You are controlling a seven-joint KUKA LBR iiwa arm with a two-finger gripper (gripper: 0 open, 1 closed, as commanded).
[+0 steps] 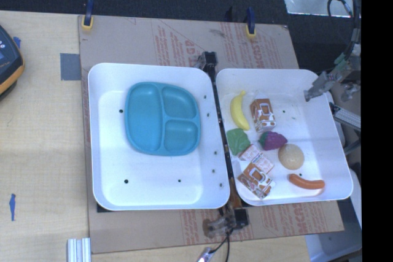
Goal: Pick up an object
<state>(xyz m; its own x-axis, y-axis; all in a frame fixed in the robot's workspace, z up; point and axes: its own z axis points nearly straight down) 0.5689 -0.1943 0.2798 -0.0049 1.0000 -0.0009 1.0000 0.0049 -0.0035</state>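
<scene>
White right bin held banana, sausage, all untouched | gripper hovered at far edge (I couldn't tell its grip state) | pick not begun

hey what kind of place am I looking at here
Probably a robot lab bench for pick-up trials: two white bins on clamped cardboard, toy food like a banana, and a gripper at the right bin's edge.

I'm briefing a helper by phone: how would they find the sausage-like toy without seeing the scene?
Look at the right white bin, the one holding the small toys. Go to its near right corner, below the round beige ball. The sausage lies there flat: the bin's only long, thin orange-red piece, unlike the yellow banana at the far side.
</scene>
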